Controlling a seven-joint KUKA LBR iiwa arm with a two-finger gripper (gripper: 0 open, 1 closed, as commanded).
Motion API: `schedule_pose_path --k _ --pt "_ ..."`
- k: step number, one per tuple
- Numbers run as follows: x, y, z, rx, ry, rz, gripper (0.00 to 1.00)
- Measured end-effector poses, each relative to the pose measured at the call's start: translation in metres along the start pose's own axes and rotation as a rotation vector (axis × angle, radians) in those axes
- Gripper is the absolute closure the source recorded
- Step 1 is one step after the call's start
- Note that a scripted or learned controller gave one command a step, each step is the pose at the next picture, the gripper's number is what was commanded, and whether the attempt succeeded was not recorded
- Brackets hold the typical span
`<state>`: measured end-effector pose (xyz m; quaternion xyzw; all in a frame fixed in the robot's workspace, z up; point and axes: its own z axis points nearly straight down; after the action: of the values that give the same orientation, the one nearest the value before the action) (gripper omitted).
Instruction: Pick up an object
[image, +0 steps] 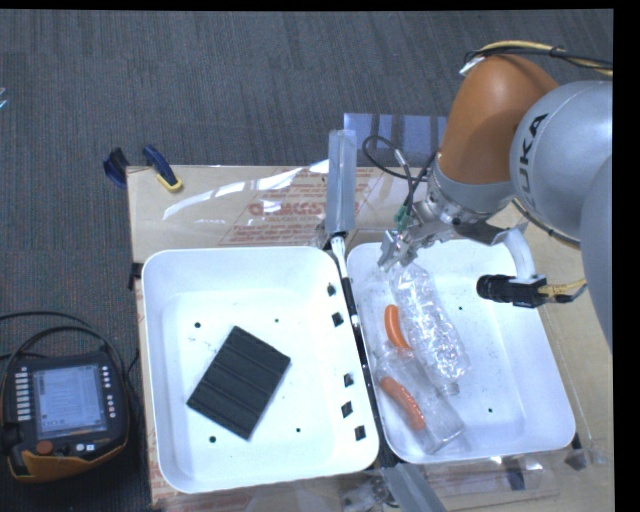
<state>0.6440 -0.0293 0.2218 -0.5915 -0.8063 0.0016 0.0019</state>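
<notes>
Closest to my camera, along the bottom of the frame, runs the near rim of the two shallow white plastic bins: the left bin (160, 300) and the right bin (540, 400), divided by a thin dark strip. On the left bin's floor lies a flat black ribbed rectangular slab (240, 382), skewed at an angle and matte, well apart from anything else.

My likely target sits in the right bin: a clear crinkled plastic bottle (430, 335), lying on its side against the bin's left half, glossy and dented, so I judge it light and springy. Touching it are two orange carrot-shaped pieces (397, 327) and (403, 400), smooth and tapered; whether they lie beside or under clear wrap I cannot say.

The grey two-finger gripper (400, 248) hangs at the bottle's far end, by the bin's back-left corner, angled down from the orange-banded wrist. I cannot tell how its jaws stand, and I see nothing lifted.

Off the bench at left rests a grey teach pendant (65, 405).
</notes>
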Motion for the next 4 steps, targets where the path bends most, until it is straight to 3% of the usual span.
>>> schedule_pose_path --k 1,2,3,4 --pt "-0.006 -0.001 -0.031 -0.005 -0.002 -0.303 1.0" --pt "0.016 0.005 -0.04 -0.003 -0.001 -0.253 1.0" --pt "0.016 0.005 -0.04 -0.003 -0.001 -0.253 0.0" --pt "-0.014 -0.037 0.038 0.0 0.001 -0.195 0.0"
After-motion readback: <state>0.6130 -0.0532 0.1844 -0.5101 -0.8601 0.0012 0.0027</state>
